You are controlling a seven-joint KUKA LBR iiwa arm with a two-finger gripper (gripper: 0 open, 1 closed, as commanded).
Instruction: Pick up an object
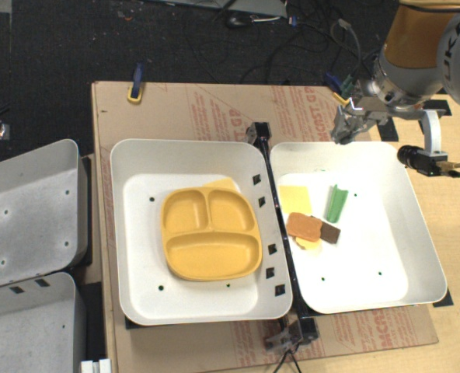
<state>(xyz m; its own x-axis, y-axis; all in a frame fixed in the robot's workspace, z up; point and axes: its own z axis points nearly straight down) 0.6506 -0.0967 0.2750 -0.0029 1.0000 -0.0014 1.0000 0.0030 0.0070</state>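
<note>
**Supervisor:** Walk me across from the left. What have you got?

**Operator:** Far left of my end effector [346,134], off the desk [179,107], I see two grey metal trays [28,208], one behind the other. On the desk, a blue and yellow clamp [136,84] sits at the back left edge, well to the left of the end effector and about level with it. Then the left bin [137,169], which holds a yellow divided plate [211,234] with three compartments, lying flat, nearer the camera than the end effector and to its left. A pale yellow sheet [228,183] pokes out from under the plate's back edge.

**Supervisor:** And the right bin?

**Operator:** The right bin [385,263] carries the pickable pieces, all in its left half, below the end effector in my view and slightly left of it. I count a flat yellow piece [294,198], an orange-brown block [304,226] lying on its lower part, a small dark brown block [330,234] touching the orange one on the right, and a green stick [336,203] just beside the yellow piece.

**Supervisor:** End effector state?

**Operator:** It hangs over the bin's back rim, apart from every piece, with nothing between its fingers. Whether they are spread or pressed together, I cannot tell from this angle. The arm [428,29] comes in from the right, orange band showing.
</note>
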